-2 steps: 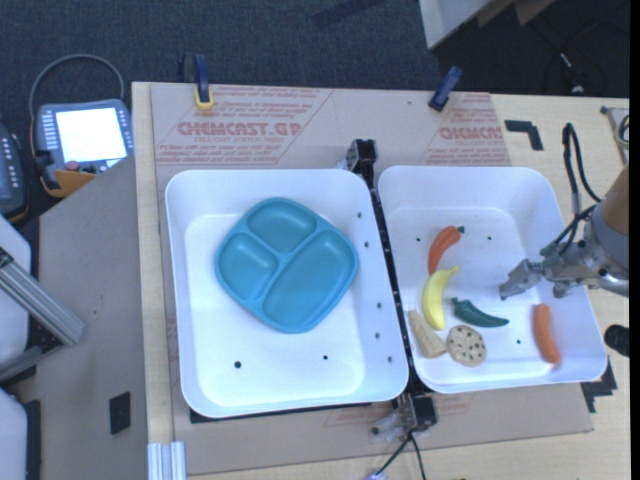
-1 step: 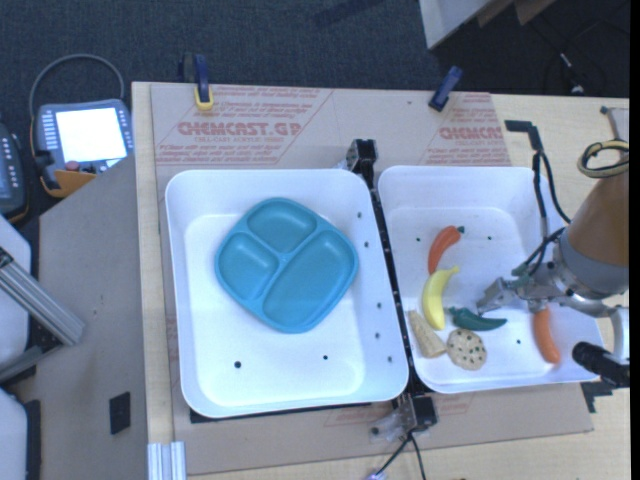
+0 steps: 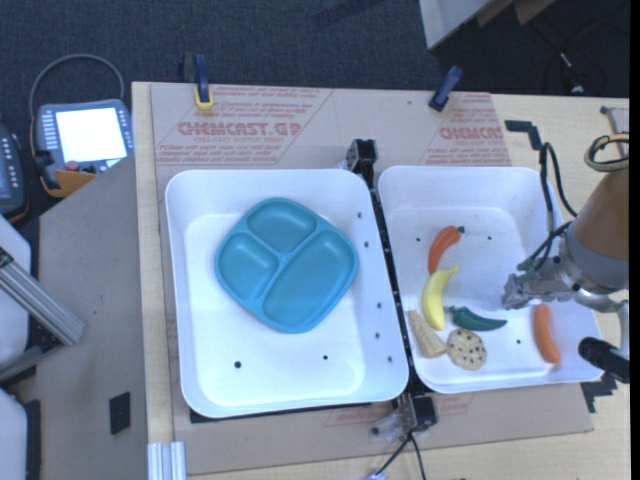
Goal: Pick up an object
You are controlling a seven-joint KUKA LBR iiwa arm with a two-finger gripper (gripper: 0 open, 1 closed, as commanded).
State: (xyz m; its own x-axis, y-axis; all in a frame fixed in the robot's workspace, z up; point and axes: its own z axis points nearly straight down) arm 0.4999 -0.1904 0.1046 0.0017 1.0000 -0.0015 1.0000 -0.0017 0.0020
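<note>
The right bin [image 3: 480, 183] holds several toy foods. A red-orange chili pepper [image 3: 444, 247] lies near the middle, with a yellow banana [image 3: 436, 297] just below it. A dark green pepper [image 3: 478, 319] rests beside the banana. A round cookie [image 3: 466, 349] and a tan cracker piece [image 3: 427, 335] sit near the front wall. An orange carrot [image 3: 546, 333] lies at the right. My gripper [image 3: 524, 290] hangs low over the bin's right part, just above and left of the carrot and right of the green pepper.
The left bin [image 3: 200, 368] contains a blue divided plate [image 3: 287, 264]. A black clamp [image 3: 361, 153] sits at the back between the bins. Cables [image 3: 545, 168] run along the right bin's far right side. A tablet [image 3: 88, 133] lies off the bench at left.
</note>
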